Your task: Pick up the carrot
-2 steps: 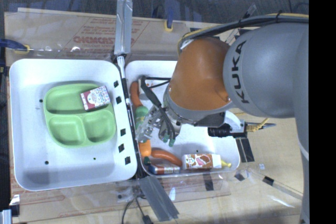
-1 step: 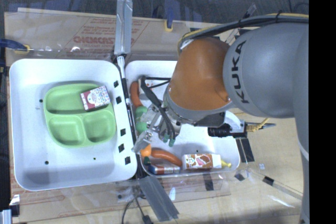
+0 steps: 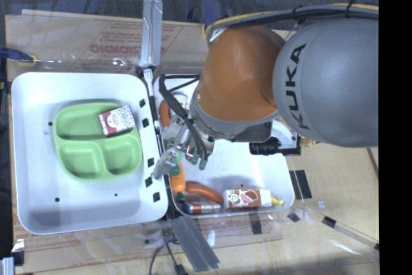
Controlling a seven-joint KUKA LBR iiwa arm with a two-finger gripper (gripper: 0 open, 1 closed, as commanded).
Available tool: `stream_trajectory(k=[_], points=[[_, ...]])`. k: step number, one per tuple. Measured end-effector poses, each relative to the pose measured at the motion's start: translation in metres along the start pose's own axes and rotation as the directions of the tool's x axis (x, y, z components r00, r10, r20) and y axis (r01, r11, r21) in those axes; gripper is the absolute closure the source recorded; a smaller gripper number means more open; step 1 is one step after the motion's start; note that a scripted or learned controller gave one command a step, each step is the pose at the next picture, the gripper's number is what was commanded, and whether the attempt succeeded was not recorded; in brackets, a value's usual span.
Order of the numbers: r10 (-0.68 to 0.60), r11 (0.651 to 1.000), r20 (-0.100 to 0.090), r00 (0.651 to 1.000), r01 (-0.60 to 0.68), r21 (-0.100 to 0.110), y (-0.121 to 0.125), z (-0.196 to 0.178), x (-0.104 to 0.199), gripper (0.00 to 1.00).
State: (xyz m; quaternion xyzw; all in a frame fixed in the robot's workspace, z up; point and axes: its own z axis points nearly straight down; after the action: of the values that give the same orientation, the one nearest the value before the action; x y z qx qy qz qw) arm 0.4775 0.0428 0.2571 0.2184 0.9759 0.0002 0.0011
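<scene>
Looming closest to the camera, the grey arm (image 3: 328, 74) with its orange band (image 3: 235, 77) comes in from the right and covers much of the right bin (image 3: 280, 170). That bin and the left bin (image 3: 29, 138) sit side by side on the bench, their inner walls touching along the middle.

Inside the left bin lies a green divided plate (image 3: 96, 138), roughly in the centre. A small red-and-white carton (image 3: 116, 120) rests on the plate's far right section, tilted a little.

Below the orange band, the gripper (image 3: 168, 163) reaches down at the left side of the right bin, close to the wall between the two bins. Whether it is open, closed or clamped on anything cannot be told from this angle; cables and the wrist crowd the spot.

An orange carrot (image 3: 203, 190) lies along the near edge of the right bin, just right of the gripper's tip, with its left end beside an orange piece (image 3: 177, 177) standing right under the gripper. Whether these two are one thing is unclear. Just right of the carrot lies a flat packet (image 3: 247, 198) with a yellow end. A dark marker (image 3: 196, 207) lies against the near wall, just in front of the carrot. Another orange thing (image 3: 165, 113) peeks out farther back, beside the dividing wall.
</scene>
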Motion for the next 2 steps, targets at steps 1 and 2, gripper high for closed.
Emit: stream_trajectory(k=[1, 2], points=[[0.118, 0.993, 0.001, 0.993, -0.118, 0.0, -0.007, -0.119, -0.1, 0.0], [-0.017, 1.0, -0.003, 1.0, 0.017, 0.002, -0.013, -0.008, -0.09, 0.0]])
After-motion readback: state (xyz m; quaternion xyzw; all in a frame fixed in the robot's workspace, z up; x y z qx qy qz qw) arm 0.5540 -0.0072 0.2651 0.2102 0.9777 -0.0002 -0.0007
